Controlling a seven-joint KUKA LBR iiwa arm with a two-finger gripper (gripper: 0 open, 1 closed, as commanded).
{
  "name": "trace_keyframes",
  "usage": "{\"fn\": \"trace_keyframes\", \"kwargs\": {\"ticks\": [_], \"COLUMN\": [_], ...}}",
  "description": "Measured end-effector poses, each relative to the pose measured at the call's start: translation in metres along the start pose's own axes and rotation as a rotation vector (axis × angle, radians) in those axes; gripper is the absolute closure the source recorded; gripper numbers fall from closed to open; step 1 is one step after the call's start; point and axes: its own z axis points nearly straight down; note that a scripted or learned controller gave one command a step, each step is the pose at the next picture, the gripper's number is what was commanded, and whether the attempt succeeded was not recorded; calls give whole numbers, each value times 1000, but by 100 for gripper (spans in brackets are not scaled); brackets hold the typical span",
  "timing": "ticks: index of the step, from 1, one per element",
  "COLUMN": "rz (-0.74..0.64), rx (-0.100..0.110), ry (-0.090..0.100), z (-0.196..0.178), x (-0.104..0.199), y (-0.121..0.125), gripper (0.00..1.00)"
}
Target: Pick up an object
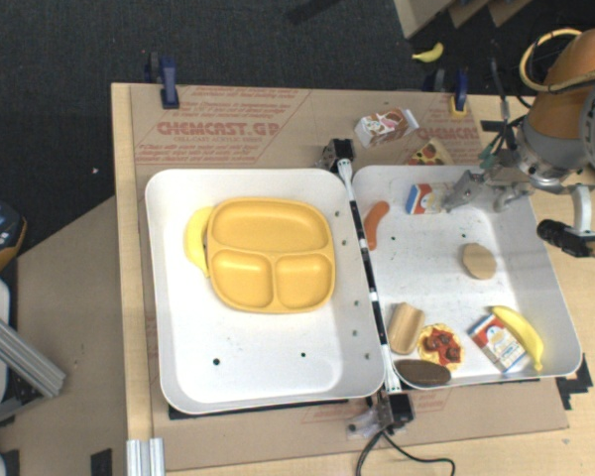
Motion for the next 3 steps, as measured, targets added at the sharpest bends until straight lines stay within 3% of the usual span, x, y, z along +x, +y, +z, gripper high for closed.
{"fn": "trace_keyframes", "kwargs": {"ticks": [1,2,3], "rz": [11,7,7], "rx": [-4,-18,-16], "ry": [-8,-13,-13], "z": [8,-5,-4], "x": [1,1,1], "y": [-101,-94,-95], "gripper": [0,100,0]}}
